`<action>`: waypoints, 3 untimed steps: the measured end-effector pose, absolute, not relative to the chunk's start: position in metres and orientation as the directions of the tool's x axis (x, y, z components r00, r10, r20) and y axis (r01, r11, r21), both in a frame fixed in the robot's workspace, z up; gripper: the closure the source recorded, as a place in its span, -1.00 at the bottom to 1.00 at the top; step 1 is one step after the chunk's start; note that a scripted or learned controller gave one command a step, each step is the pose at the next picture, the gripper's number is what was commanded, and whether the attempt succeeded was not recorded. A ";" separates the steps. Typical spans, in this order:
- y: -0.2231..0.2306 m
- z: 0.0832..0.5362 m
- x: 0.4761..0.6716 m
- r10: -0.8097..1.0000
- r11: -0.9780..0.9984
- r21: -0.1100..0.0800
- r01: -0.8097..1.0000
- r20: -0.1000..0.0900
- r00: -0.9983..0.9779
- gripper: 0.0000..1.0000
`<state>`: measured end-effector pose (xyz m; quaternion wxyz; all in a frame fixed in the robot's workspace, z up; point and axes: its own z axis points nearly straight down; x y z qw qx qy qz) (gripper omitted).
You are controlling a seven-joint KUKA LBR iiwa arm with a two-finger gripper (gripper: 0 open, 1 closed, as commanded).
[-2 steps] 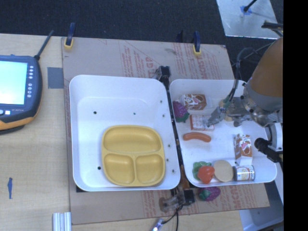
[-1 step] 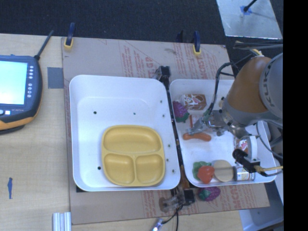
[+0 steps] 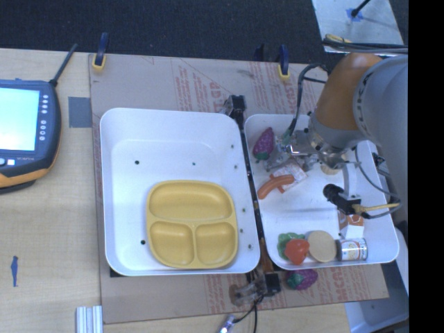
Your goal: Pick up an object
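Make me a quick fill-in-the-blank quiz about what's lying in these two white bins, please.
1. The yellow plastic divided tray has ____ compartments.
2. The yellow plastic divided tray lies in the ____ shallow white bin.
3. The purple grape-like toy lies in the right shallow white bin, near its ____ corner.

Missing words: three; left; top-left

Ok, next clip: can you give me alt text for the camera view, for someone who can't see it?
A grey arm's gripper hangs low over the right bin near a purple toy and an orange sausage-shaped toy; more small toys sit along that bin's near edge. The left bin holds a yellow divided plate.
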<state>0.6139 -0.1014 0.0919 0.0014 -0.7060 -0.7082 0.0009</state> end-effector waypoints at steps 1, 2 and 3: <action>-0.101 0.091 0.651 1.000 -0.002 -0.035 0.999 0.005 0.002 -1.00; -0.169 0.197 0.639 1.000 0.002 0.000 1.000 -0.001 -0.002 -1.00; -0.112 0.109 0.651 1.000 0.004 0.005 1.000 -0.004 -0.004 -1.00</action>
